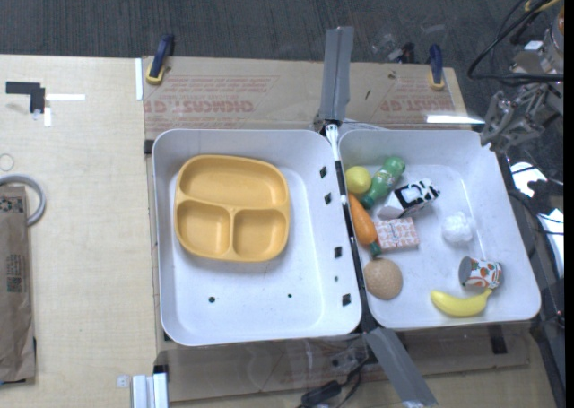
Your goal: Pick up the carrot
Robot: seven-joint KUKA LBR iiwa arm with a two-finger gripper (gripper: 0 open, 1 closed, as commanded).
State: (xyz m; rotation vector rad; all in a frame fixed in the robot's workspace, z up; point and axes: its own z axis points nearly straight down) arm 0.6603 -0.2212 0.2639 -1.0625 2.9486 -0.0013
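The orange carrot (362, 221) lies along the left wall of the right bin (511, 218), pointing toward the front. A yellow lemon (358, 180) touches its far end, and a pink box (395, 234) lies against its right side. My gripper (504, 122) hangs over the bin's far right corner, well to the right of the carrot and behind it. Nothing shows in its grasp.
The right bin also holds a green bottle (387, 174), a black-and-white object (416, 194), a white ball (457, 228), a brown round fruit (384, 278), a banana (459, 302) and a patterned cup (481, 273). A yellow divided plate (233, 209) sits in the left bin (260, 316).
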